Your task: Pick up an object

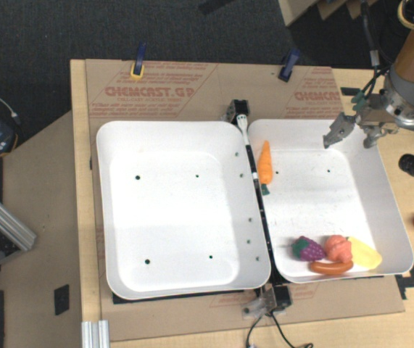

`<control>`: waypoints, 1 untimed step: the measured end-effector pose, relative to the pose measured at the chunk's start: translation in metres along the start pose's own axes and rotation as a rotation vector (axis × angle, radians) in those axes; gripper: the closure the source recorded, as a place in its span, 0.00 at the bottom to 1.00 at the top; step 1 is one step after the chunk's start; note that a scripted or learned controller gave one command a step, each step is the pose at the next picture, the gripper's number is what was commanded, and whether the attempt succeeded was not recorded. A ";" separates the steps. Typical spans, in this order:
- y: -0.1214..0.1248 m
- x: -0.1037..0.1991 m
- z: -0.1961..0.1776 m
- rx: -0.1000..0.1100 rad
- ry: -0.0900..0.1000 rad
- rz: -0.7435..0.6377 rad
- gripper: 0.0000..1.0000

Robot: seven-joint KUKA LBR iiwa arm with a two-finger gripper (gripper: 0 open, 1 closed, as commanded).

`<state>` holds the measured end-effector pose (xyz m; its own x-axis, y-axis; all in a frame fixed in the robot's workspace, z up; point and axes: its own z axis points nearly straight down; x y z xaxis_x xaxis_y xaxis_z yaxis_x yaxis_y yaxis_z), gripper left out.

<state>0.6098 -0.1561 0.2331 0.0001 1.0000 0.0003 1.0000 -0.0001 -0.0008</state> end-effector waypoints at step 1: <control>-0.030 0.049 -0.051 -0.005 0.000 -0.005 0.00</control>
